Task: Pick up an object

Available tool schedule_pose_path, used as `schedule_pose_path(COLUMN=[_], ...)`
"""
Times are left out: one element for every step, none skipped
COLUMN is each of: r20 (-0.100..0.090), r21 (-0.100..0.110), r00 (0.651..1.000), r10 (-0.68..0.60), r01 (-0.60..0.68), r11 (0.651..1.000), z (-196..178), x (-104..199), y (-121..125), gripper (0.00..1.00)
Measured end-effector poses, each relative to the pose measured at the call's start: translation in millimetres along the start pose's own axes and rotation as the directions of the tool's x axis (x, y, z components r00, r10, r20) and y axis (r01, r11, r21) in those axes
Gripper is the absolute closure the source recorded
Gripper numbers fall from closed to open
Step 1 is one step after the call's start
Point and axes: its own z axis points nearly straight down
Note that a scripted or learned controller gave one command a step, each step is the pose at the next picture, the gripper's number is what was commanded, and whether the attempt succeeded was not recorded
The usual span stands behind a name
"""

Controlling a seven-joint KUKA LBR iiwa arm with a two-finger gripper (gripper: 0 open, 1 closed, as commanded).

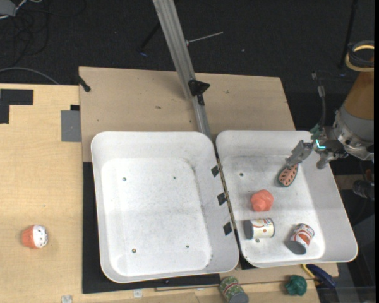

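The arm [360,106] reached in over the right edge of the table [240,93], its orange band showing above the wrist. The gripper [298,155] hung over the far right part of the right bin [341,232]. Whether it was released or clenched could not be told.

Just below the gripper, an elongated orange and grey object [288,175] lay tilted in the right bin near its far right side; whether the gripper touched it could not be told. Nearer the bin's middle sat a red lumpy object [261,200]. Towards the bin's near edge lay a small white can [260,228] on its side with a dark end pointing left, and beside it, near the bin's near right corner, a second can [300,237] with red and white markings, also tipped over.

The left bin [107,169] sat touching the right one along their shared edge. A grey metal rail [180,55] slanted across the table's far side towards the seam between the bins.

On the table's left side, well apart from the bins, rested a small orange and white ball [34,237]. At the table's near edge, below the right bin, sat a greenish can [232,289] and a green object [296,285].
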Motion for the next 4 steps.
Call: schedule_pose_path(r20=[0.001,0.001,-0.001,0.001], r21=[-0.004,0.000,0.000,-0.003], r00=[1.000,1.000,1.000,1.000], r10=[-0.002,0.001,-0.001,0.000], r01=[0.002,-0.001,0.001,0.000], r11=[1.000,1.000,1.000,1.000], z=[-2.5,44.3,90.7,113.6], x=[0.1,-6.0,1.1,2.1], y=[1.0,3.9,6.7,6.6], gripper=[0.00,0.00,0.00,0.00])
